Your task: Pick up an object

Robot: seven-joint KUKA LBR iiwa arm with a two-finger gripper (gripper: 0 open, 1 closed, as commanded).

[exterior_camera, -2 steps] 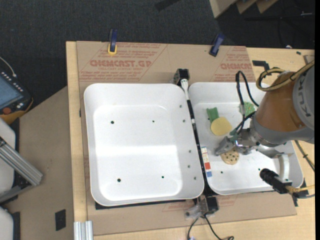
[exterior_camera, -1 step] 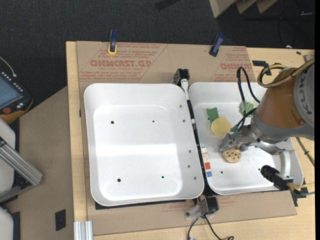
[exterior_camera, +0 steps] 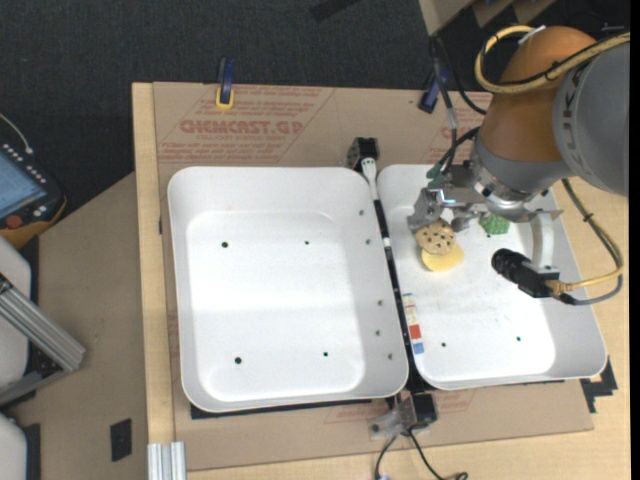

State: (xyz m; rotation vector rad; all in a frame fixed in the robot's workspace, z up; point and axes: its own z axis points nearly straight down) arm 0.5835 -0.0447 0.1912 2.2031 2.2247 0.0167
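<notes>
just beside wrist, yellow disc

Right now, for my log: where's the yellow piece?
The yellow piece lies in the camera view's right bin, upper left, below the gripper, left of a green piece.

camera: one, fixed above | facing: down, slanted | frames: bench, both bins | arm: from view-right

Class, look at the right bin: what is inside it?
A round yellow piece by the gripper, and a green piece partly covered by the arm. Whatever lies under the arm is hidden.
</notes>
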